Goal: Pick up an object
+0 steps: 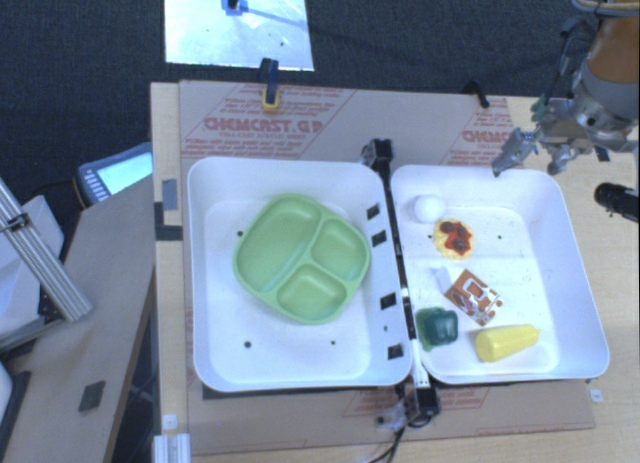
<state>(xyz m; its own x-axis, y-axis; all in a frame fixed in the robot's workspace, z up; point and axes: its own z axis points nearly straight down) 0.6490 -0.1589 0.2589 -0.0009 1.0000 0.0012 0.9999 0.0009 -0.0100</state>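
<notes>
- I see the gripper (531,151) at the upper right, over the surface just past the far rim of the right bin (575,251); its jaws stand apart with nothing between them.
- In the right bin lie a white ball (428,208), a yellow-and-red disc (453,238), a brown-and-white patterned block (473,296), a green piece (437,327) and a yellow piece (506,341).
- The left bin (210,251) holds a light green divided plate (302,258).
</notes>
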